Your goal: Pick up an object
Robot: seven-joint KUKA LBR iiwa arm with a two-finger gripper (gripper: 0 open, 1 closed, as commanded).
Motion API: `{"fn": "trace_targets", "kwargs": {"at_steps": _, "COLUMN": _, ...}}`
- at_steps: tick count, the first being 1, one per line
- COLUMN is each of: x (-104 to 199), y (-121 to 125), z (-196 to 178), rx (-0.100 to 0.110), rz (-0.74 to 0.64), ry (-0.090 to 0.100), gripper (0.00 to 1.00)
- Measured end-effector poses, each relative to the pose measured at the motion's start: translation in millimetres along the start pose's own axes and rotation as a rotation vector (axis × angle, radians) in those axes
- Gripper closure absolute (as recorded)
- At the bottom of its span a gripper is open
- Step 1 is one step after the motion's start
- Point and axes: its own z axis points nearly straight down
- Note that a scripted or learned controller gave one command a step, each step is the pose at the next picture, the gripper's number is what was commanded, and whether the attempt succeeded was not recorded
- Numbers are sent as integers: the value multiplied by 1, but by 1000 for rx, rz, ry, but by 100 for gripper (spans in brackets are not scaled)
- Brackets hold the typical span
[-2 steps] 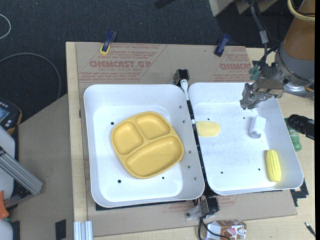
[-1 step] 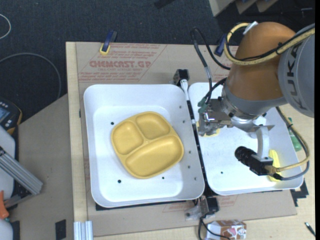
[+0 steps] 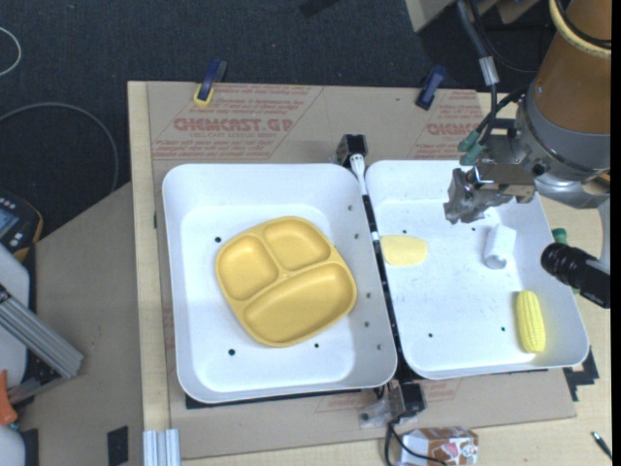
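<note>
While the claw [image 3: 473, 205] is hovering over the right bin [image 3: 441, 352], these points are standing out:
Targets: corn cob [image 3: 530, 320], pale yellow piece [image 3: 404, 250] and small white cylinder [image 3: 497, 248] are lying apart in that bin.
Claw: nothing is sitting in it; its spread I cannot tell.
Risk: it is hanging between things, so closing on air looks likely.
Writing: "CHEMCAST GP" on the brown board [image 3: 252, 115].
</note>
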Motion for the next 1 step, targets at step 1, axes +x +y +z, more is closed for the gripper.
{"fn": "trace_targets", "kwargs": {"at_steps": 1, "x": 80, "y": -2, "z": -21, "rx": 12, "rz": -9, "ry": 2, "gripper": 100}}
